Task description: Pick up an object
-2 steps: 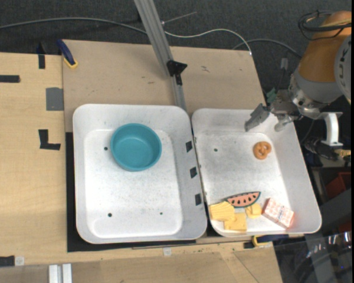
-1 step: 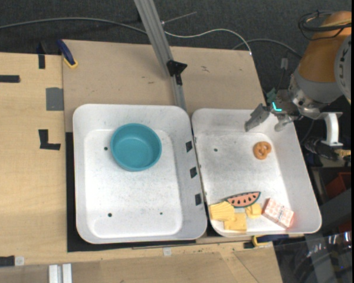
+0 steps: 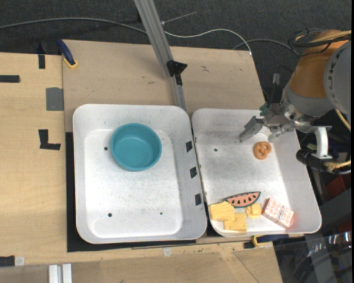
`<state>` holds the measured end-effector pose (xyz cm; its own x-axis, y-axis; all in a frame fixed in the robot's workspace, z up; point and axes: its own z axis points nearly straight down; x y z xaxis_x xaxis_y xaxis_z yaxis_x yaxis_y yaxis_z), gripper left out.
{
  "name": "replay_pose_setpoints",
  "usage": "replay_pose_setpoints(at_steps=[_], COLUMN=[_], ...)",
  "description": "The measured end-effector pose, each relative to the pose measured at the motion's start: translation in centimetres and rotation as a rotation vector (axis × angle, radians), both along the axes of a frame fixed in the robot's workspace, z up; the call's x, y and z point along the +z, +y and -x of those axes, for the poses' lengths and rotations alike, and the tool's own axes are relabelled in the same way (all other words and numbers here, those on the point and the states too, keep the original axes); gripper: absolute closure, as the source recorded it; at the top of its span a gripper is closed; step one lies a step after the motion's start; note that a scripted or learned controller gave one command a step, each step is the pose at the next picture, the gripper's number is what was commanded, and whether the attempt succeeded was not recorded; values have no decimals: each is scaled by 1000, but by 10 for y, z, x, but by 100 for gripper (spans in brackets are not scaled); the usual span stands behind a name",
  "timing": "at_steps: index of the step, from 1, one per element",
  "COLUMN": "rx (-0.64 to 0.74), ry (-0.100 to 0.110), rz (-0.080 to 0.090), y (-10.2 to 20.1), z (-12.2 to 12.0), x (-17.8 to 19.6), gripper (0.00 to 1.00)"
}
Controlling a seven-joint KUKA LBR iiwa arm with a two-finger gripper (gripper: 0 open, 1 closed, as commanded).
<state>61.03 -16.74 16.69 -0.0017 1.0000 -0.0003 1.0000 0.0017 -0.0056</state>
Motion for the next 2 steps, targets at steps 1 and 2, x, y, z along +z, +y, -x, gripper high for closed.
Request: replay_pose_setpoints(at_steps=[1, 2], rx=[0, 2], ry=[0, -17], rz=[0, 4], y=[-3, -2], z=[-5, -9], x=[-46, -73], gripper=[0, 0])
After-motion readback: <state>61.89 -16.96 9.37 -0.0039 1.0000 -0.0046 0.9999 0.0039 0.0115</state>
